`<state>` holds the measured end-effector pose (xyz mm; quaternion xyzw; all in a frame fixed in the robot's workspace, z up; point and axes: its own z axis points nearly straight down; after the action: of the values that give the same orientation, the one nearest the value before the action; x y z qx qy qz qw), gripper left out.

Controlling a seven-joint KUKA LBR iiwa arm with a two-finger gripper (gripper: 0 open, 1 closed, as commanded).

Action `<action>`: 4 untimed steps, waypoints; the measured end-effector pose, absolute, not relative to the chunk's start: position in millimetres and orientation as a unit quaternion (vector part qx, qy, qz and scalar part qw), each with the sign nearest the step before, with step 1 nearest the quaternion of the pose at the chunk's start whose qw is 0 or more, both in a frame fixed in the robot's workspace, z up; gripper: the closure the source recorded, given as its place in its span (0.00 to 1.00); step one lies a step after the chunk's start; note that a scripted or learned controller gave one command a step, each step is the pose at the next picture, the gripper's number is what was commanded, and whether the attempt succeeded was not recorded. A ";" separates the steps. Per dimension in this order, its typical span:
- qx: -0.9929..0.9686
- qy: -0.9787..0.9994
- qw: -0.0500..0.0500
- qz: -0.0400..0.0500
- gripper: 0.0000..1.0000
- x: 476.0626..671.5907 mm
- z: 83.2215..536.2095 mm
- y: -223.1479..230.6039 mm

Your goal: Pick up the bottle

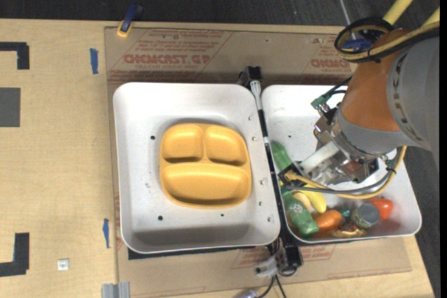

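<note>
Landmark: the right-hand shallow white plastic bin (276,98), its rim next to the left-hand white bin (133,150).
Left bin contents: a yellow three-compartment plastic tray (205,164) sat near its middle.
Bottle: the slim green plastic bottle (281,155) lay along the right bin's left wall, about halfway down it.
Long axis: it ran roughly parallel to that wall, tilting slightly rightward toward the near end; its lower end was hidden by cables.
Clutter: toy food, including a yellow banana (311,202) and an orange carrot-like piece (330,220), crowded the bin's near edge.
Tool: the grey-and-orange arm's two-finger gripper (328,162) hung over the bin's middle.
Grip state: I could not tell; the wrist hid it.
Key relation: the bottle lay just left of the gripper, so the reach probably needed a short shift toward the left wall.
</note>
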<state>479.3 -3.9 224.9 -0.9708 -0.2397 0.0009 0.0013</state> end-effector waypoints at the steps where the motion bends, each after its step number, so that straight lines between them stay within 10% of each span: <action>1: -0.937 -0.349 0.002 0.002 1.00 478.7 223.9 62.0; 3: -0.852 -0.523 0.001 0.001 1.00 478.8 210.7 -45.4; 4: -0.852 -0.523 0.001 0.001 0.00 478.9 210.7 -45.2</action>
<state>478.9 -45.2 210.7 -0.8521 -0.5234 0.0008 0.0013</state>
